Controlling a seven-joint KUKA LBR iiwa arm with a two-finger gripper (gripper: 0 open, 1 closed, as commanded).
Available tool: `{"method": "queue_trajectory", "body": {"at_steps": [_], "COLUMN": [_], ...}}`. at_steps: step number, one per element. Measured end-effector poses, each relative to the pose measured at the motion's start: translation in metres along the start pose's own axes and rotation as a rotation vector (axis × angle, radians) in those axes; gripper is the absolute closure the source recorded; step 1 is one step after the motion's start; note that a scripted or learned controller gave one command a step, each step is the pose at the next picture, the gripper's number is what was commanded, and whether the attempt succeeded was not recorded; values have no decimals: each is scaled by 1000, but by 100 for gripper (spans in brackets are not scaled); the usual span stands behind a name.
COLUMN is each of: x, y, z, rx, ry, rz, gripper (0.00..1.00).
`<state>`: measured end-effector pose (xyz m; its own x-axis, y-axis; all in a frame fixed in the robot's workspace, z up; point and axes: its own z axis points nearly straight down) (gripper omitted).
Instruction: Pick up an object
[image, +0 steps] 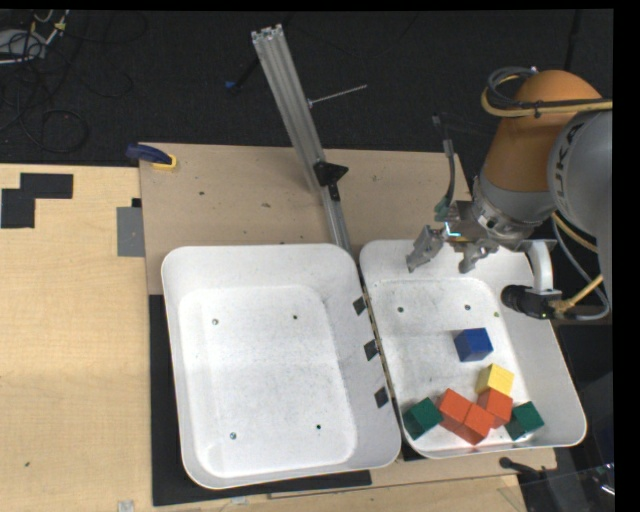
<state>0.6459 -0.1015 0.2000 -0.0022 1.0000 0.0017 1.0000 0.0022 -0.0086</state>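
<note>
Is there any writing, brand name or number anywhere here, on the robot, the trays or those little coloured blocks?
None can be read.
The arm: no lettering visible on its grey and orange shell.
The two white bins: plain, just small dark dots.
The coloured blocks, such as the blue block: plain faces.
The black tabs between the bins: too small to tell if they carry marks.

We log two bins side by side on the bench (250, 190). Left bin (190, 270): nothing listed. Right bin (560, 400): cluster of blocks (470, 410) at its near right corner; gripper (447, 255) over its far edge.
</note>
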Motion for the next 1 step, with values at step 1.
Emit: {"method": "queue_trajectory", "body": {"at_steps": [1], "x": [0], "y": [1], "z": [-3], "rx": [-5], "ry": [-1], "rz": [-1], "gripper": [0]}}
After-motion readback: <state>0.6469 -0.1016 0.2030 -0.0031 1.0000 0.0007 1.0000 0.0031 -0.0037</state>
